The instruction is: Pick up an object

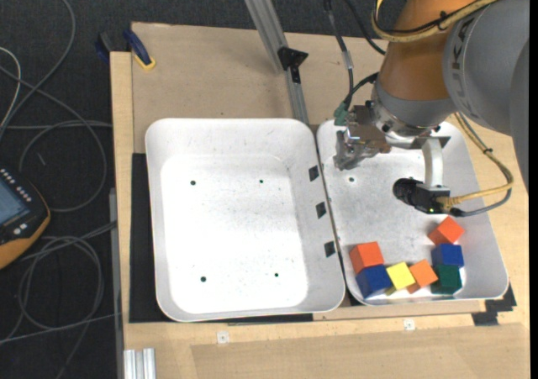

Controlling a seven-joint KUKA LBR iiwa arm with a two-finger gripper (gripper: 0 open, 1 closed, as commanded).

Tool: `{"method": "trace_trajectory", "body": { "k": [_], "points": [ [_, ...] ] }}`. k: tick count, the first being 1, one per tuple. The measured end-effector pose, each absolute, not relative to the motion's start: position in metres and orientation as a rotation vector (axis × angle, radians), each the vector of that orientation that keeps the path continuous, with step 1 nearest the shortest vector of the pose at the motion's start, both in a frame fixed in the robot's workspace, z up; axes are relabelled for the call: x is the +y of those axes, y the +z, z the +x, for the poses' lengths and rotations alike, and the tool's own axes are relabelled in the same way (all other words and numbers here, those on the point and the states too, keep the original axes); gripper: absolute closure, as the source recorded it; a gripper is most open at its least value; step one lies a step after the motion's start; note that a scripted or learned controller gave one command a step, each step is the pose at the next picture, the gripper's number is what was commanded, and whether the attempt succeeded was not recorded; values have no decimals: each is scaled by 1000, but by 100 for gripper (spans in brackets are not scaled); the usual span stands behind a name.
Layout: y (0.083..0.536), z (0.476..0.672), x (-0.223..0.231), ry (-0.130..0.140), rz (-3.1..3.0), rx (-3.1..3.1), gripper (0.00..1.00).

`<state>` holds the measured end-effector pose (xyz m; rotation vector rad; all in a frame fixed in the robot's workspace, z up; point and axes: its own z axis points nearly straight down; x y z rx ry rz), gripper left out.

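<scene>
1. The gripper [348,153] hangs right of the frame's centre, over the upper left corner of the right bin [370,201], close to the wall it shares with the left bin [227,218]. Its metal tip points down at bare bin floor.

2. How far the gripper is open I cannot tell; from this angle the tip reads as one small cluster of metal. Nothing shows held in it, and no block lies under it.

3. The things to pick sit well apart from it, bunched in the lower right of the frame along the right bin's near edge: an orange block [366,255], a blue block [373,280] touching it below, a yellow block [401,275] just beside those, a second orange block [424,272], a green block [448,284] with a dark blue block [449,255] against it, and a third orange block [447,230] a little above the group.

4. Judging by this, the task is at its start: the approach step, with no grasp made.

5. The next move calls for carrying the gripper toward the lower right and picking one target. The upper orange block looks the freest; the others crowd together and against the wall, leaving little room around them.
</scene>
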<state>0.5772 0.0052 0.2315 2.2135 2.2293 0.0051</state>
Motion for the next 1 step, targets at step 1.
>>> {"method": "trace_trajectory", "body": {
  "k": [1],
  "points": [
    [224,593,56,5,2215,2229,100]
  ]
}}
